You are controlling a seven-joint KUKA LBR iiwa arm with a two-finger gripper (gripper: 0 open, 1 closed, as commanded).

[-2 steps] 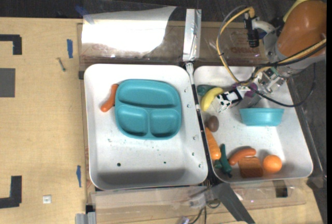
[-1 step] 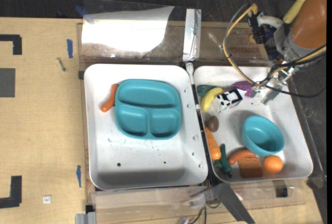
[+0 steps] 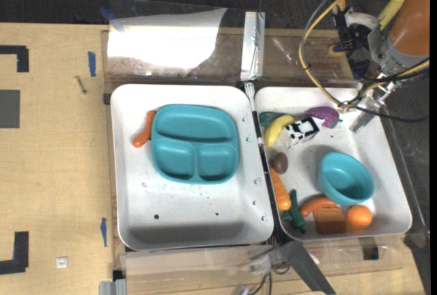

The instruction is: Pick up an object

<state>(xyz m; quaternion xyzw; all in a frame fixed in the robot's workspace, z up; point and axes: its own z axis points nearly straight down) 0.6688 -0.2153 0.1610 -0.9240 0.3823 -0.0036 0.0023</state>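
Note:
The right bin (image 3: 382,150) holds several small things. A yellow banana (image 3: 276,128), a black-and-white toy (image 3: 301,131) and a purple piece (image 3: 322,115) lie at its far side. A teal bowl (image 3: 347,177) sits in the middle. A brown lump (image 3: 278,162), an orange carrot (image 3: 280,194), a green piece (image 3: 295,216), a brown block (image 3: 330,222) and an orange ball (image 3: 359,217) lie toward the near side. My gripper (image 3: 364,111) hangs over the bin's far right corner, right of the purple piece, with nothing seen in it.
The left bin (image 3: 130,205) holds a teal divided plate (image 3: 194,143) with an orange stick-like toy (image 3: 143,130) beside it. Yellow and black cables (image 3: 317,20) loop from the arm (image 3: 410,27) over the right bin's back edge.

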